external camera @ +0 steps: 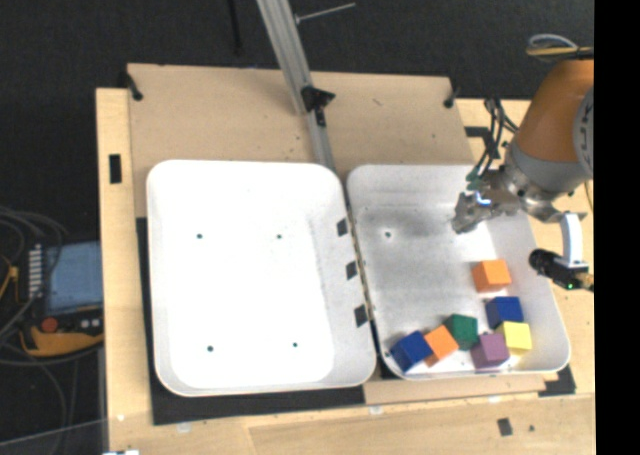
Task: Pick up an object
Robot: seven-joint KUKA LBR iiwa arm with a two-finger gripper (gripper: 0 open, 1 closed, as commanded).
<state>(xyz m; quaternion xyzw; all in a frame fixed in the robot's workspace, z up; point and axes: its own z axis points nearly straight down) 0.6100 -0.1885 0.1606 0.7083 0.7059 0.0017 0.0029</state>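
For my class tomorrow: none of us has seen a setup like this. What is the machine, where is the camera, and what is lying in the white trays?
This is one picture, taken by a camera fixed above a wooden bench and looking down at a slant. The grey and orange machine on the right is a robot arm. Its hand hangs over the right bin, with nothing seen in it. That bin has small blocks in its lower right part: an orange block alone, then two blue ones, a yellow, a purple, a green and another orange. The left bin sits beside it.
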